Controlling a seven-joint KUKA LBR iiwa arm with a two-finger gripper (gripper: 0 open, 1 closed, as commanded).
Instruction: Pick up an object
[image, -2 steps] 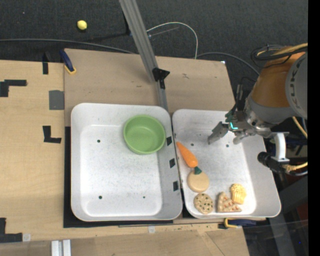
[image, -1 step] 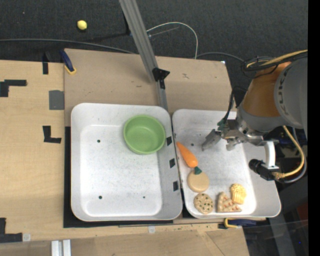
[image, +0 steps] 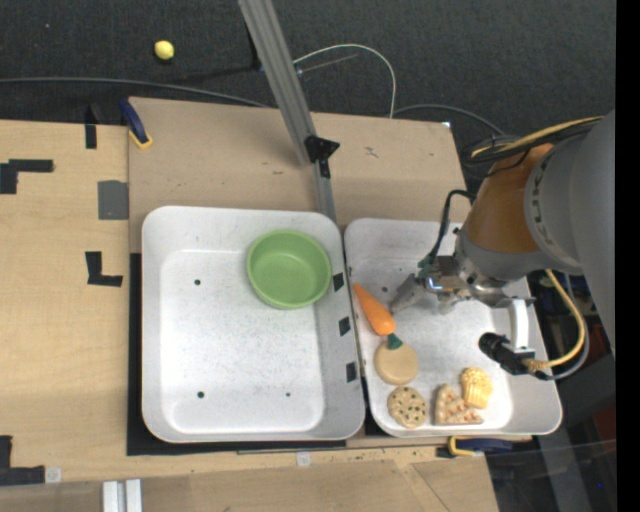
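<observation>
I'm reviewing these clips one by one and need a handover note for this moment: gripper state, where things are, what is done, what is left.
Gripper: low in the right bin, beside the carrot; nothing visible between its fingers.
Right bin also holds a round tan piece, a cookie, and two yellow-orange food pieces at its near edge.
Left bin holds the green bowl.
Done: arm is down among the objects.
Left: grasp and lift one object.

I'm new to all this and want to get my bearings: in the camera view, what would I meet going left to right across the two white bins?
Green bowl → carrot → round tan biscuit → gripper → yellow corn piece.
</observation>
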